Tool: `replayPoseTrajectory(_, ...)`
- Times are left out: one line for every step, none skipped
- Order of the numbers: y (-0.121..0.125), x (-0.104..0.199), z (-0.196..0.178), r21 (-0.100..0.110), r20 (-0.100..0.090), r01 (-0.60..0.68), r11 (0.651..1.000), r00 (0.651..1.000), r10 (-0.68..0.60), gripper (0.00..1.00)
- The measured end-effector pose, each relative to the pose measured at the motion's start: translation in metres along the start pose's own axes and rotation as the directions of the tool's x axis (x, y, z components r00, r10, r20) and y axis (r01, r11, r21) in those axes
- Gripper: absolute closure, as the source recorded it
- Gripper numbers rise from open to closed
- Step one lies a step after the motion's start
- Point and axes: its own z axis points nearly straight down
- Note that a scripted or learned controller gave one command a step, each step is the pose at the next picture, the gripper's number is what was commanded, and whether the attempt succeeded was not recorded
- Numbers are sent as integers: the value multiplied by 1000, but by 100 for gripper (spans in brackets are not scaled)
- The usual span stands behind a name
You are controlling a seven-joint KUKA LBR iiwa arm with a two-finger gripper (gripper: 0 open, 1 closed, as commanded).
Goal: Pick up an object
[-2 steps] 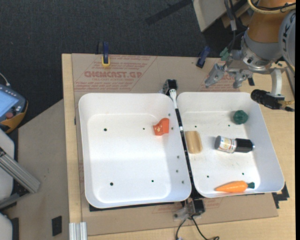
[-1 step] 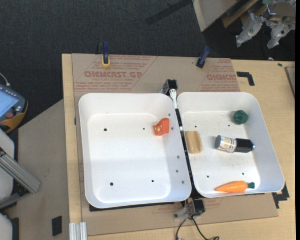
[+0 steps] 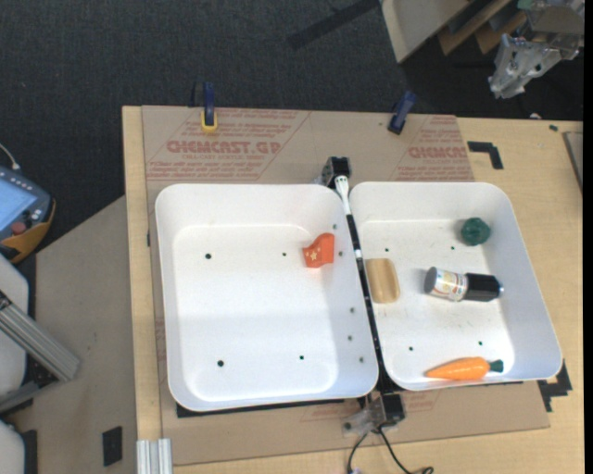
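Observation:
An orange-red lump (image 3: 320,250) lies in the left bin (image 3: 241,370) near its right wall. The right bin (image 3: 528,305) holds a tan block (image 3: 382,280) by its left wall, a small bottle (image 3: 461,285) lying on its side with a dark cap, a dark green ball (image 3: 475,231) at the far right, and an orange carrot (image 3: 459,369) at the near edge. My gripper (image 3: 517,67) hangs far beyond the bins at the top right, over the dark floor and well away from every object. Nothing is seen in it.
The bins sit on a brown board (image 3: 278,139) held by two blue clamps (image 3: 208,104) at its far edge. A black clip (image 3: 335,171) joins the bins at the back. A pale box (image 3: 445,23) stands beyond the board, near the gripper.

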Motion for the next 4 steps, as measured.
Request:
replayPoseTrajectory(-2,79,-26,-1,-5,6,1000,1000,-6,100)
replayPoseTrajectory(-5,151,-61,-2,-6,6,1000,1000,-6,100)
replayPoseTrajectory(0,215,-72,1,-6,5,1000,1000,-5,100)
replayPoseTrajectory(0,271,-85,1,-6,3,1000,1000,-3,100)
